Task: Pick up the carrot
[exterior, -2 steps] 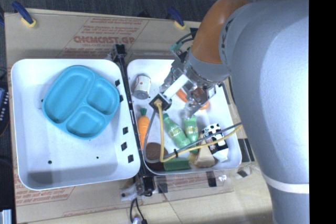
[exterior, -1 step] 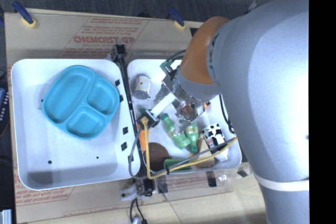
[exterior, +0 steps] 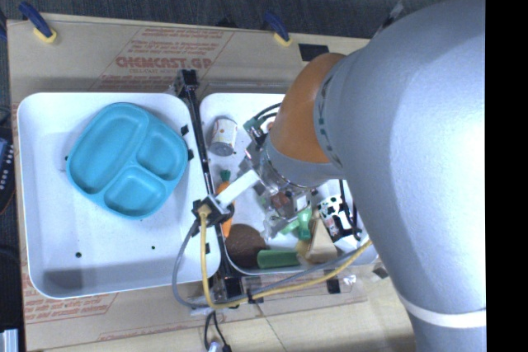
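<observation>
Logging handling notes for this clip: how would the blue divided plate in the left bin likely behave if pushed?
The blue plate probably slides rather than rolls, since it lies flat on the left bin floor. Its moulded compartments suggest stiff plastic, likely light.

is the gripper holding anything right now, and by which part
Cannot be told. The gripper is low in the right bin among the clutter, its tips hidden.

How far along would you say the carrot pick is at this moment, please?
Done: the arm has reached into the right bin. In hand: the gripper is low among the clutter there, near a small orange piece that may be the carrot. Left: a confirmed grasp and lift; the arm hides whether anything is held.
</observation>
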Action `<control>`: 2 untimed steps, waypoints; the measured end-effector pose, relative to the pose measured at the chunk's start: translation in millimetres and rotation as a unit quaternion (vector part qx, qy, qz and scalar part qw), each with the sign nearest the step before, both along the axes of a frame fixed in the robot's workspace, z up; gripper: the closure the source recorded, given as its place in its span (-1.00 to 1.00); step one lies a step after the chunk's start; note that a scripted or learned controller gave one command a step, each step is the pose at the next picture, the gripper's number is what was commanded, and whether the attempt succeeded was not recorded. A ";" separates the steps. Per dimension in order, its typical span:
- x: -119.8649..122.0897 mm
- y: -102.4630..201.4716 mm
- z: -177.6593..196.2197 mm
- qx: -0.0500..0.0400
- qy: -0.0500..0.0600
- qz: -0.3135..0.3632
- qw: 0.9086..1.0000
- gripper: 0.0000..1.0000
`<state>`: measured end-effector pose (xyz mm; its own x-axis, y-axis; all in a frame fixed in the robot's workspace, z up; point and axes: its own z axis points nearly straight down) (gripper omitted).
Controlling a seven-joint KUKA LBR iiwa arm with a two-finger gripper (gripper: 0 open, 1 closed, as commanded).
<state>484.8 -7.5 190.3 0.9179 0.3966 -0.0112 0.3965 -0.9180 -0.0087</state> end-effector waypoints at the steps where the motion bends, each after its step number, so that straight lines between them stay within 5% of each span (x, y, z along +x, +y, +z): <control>1: 45.5 31.1 0.5 0.001 -0.001 -0.016 1.000 -1.00; 2: 5.3 3.7 0.2 -0.001 0.001 -0.095 0.995 -1.00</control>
